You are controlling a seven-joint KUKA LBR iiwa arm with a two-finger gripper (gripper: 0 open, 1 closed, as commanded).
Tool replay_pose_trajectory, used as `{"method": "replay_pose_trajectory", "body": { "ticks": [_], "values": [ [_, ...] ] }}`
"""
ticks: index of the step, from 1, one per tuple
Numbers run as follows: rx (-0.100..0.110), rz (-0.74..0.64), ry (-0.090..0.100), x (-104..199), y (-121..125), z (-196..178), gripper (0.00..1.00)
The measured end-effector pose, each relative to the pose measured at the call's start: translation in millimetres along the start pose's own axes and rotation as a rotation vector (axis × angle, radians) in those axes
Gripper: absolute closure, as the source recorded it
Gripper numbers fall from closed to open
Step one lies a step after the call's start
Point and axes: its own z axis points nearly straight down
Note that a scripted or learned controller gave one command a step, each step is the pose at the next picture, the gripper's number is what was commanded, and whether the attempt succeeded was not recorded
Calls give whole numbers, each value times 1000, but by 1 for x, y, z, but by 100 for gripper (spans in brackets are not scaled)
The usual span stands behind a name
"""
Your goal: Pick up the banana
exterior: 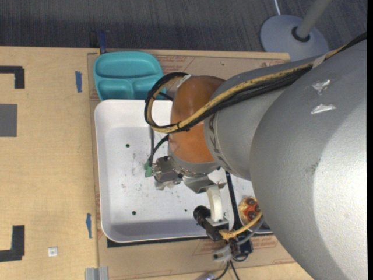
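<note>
My arm (303, 139) is a broad, smooth grey cylinder that comes in from the right and covers much of the scene. Above my wrist sits the rounded, glossy orange band (189, 121), with black and yellow cables (175, 107) looping across it. Below the band, grey metal fittings and a small green part hang over the bin.

The white bin (116, 174) is a shallow, smooth plastic tray with rounded corners. Its floor carries a few dark specks and faint scuffs. My wrist stands over its middle and right part, pointing steeply down into it. My claw is hidden beneath my own wrist, so I cannot tell whether it is spread or pressed together, nor whether it pinches anything.

I cannot see the banana; the bare part of the bin shows none, and whatever lies under my arm is hidden.

At the far edge of the bin lies a teal plastic tray (128, 74) with rounded compartments. The worktop (46, 156) is flat tan cardboard with black markings and small blue tape strips. On the dark carpet at far right stands a grey round base (291, 34) with a pole.
</note>
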Motion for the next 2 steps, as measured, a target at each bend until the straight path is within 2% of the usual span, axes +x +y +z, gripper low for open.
{"method": "replay_pose_trajectory", "body": {
  "ticks": [1, 2],
  "values": [
    [-1, -403, 1, 13, 16, 85, 100],
    [-3, -402, 0, 13, 16, 75, 100]
  ]
}}
